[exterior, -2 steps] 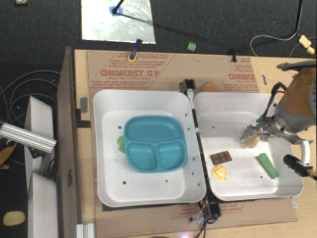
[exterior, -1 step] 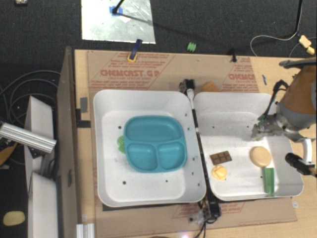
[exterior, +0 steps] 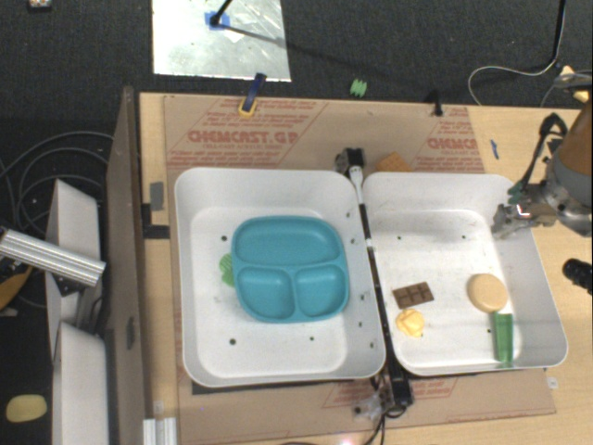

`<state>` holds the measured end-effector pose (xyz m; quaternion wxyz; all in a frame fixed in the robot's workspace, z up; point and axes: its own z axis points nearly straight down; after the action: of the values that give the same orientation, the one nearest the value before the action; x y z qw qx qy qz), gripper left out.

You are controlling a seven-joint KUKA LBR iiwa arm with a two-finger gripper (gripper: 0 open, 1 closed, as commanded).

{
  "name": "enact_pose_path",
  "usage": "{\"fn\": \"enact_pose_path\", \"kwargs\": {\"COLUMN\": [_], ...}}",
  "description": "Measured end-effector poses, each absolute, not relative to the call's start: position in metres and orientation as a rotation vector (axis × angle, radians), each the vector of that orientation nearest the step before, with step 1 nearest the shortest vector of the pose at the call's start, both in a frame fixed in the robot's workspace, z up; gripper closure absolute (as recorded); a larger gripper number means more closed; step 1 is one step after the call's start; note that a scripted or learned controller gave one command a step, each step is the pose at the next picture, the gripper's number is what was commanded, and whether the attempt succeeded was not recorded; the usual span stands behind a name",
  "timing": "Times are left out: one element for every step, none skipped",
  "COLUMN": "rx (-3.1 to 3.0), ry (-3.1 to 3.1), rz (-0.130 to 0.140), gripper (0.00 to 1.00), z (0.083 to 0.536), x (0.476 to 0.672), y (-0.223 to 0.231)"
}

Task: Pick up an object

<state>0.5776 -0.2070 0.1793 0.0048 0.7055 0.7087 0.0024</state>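
Note:
The right bin [exterior: 445, 213] holds a brown chocolate-like bar [exterior: 413, 295], a small yellow piece [exterior: 410, 323], a round tan item [exterior: 486, 292] and a green stick [exterior: 502, 337] near its right wall. A blue divided plate [exterior: 289, 267] lies in the left bin [exterior: 199, 248], with a green scrap [exterior: 225, 267] peeking out at its left edge. My gripper [exterior: 515, 215] sits at the right bin's far right rim, well away from the objects. The arm comes in from the right edge.
The bins rest on a cardboard-covered bench [exterior: 278, 128]. A black clip [exterior: 352, 162] stands where the bins meet at the back. Cables and metal parts lie left of the bench on the dark floor.

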Motion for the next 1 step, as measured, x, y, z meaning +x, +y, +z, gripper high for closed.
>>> {"fn": "enact_pose_path", "kwargs": {"rx": [2.215], "ry": [2.223], "rz": [0.002], "gripper": [0.0], "z": [0.1742], "x": [0.5759], "y": [-0.2065]}}
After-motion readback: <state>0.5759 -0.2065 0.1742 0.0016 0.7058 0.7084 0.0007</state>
